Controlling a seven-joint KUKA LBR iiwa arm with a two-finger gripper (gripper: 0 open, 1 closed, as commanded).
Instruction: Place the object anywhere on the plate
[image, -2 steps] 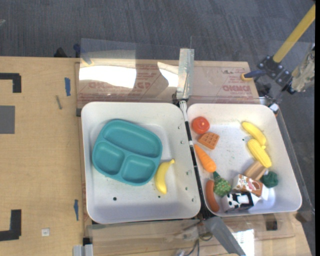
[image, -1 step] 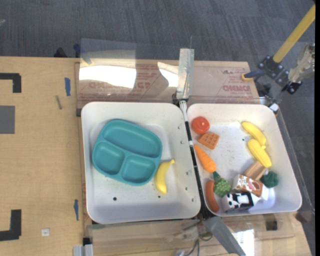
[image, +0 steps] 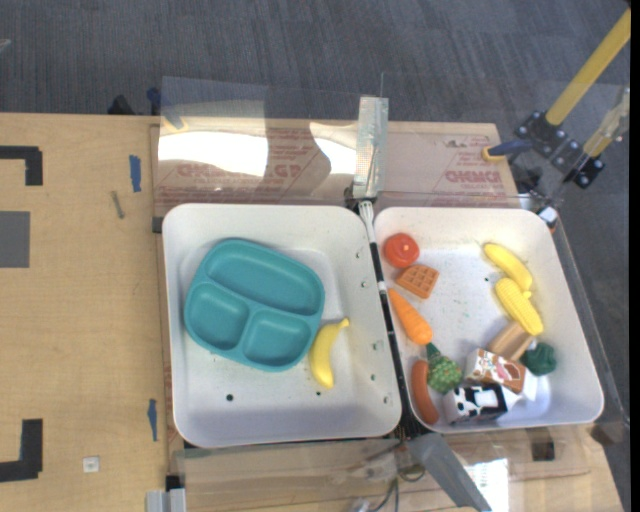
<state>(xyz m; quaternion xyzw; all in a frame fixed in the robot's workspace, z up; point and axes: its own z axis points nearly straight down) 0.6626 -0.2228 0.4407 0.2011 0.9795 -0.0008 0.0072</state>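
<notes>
Judging by how things lie, the step in hand is a pick: the banana in the left bin is the likeliest thing to move, since it lies alone just beside the plate, off its near right corner, close enough that it may touch the rim. How far the claw is open, and whether it has hold of anything, I cannot tell. To do this well, the claw should come straight down over the middle of the banana and close across its narrow width, not along its length, keeping clear of the plate's edge and the bin wall to the right. A small lift and a short carry to the left should do, with the release over any of the plate's three hollows. The banana is yellow, short and curved, its thin brownish tip pointing far and right, its fat end nearer; the smooth rounded skin will probably slip if caught near an end.
</notes>
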